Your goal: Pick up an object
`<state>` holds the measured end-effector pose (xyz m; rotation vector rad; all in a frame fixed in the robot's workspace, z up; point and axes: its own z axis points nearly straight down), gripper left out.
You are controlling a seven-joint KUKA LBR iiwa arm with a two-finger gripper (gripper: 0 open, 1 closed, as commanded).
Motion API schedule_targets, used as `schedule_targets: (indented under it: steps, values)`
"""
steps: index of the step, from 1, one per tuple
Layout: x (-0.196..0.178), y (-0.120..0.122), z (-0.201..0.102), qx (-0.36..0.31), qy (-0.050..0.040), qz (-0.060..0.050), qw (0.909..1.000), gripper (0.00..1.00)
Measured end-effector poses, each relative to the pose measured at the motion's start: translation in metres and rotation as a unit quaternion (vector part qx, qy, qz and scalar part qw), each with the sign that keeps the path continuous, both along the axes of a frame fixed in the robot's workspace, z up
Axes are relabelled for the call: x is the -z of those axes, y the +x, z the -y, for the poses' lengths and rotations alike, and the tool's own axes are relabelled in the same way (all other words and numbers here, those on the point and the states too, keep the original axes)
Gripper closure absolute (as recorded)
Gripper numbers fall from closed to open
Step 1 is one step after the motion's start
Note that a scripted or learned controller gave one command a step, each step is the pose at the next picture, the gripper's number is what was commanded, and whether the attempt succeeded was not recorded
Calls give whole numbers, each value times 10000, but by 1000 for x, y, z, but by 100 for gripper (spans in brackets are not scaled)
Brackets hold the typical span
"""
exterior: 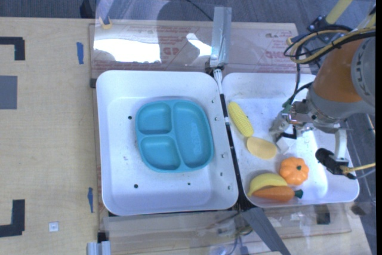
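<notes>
Right bin (334, 188), right centre of frame: corn (240, 118), pale slice (261, 147), pumpkin (293, 170), banana (267, 180), carrot (277, 193). The toy corn, nearest target, is likely light, stiff and smooth; best pinched across its middle. Gripper (285, 128) hangs right of the slice; its opening and any contact cannot be judged. Left bin (113, 128) holds a blue tray (174, 134).

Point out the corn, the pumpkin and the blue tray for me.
corn (240, 118), camera view, middle of the cob.
pumpkin (294, 171), camera view, centre of its orange body.
blue tray (196, 134), camera view, floor of its large right compartment.
</notes>
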<state>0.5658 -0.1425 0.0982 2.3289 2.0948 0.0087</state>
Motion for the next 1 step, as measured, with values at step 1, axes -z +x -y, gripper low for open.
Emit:
schedule_targets:
  steps: [1]
  values:
    - [-89, 45, -88, -1356, 3, -11, 9908, 100]
